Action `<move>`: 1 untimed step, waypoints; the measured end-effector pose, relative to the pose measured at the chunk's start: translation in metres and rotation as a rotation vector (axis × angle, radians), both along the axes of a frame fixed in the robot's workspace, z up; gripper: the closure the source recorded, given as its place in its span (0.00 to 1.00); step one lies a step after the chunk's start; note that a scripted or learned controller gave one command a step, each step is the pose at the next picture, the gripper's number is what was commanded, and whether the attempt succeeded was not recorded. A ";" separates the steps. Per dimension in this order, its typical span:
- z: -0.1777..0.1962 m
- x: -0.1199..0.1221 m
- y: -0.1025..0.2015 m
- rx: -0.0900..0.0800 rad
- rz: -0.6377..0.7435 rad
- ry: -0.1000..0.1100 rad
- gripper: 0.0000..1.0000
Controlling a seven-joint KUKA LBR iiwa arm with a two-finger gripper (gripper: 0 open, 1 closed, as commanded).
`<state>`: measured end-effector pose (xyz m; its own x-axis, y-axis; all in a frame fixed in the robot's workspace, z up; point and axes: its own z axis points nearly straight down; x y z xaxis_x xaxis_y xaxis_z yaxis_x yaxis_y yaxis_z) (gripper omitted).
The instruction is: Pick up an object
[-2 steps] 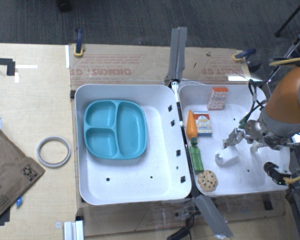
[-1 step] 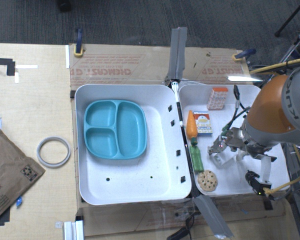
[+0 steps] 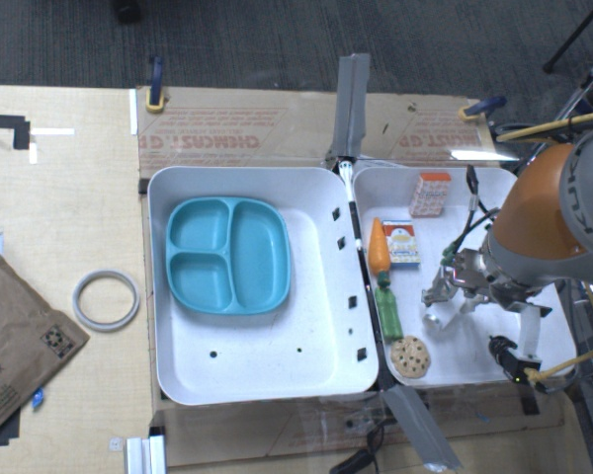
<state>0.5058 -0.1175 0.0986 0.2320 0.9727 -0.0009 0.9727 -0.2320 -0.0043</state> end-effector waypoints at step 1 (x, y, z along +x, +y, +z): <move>0.092 0.067 0.058 -0.001 0.044 -0.001 1.00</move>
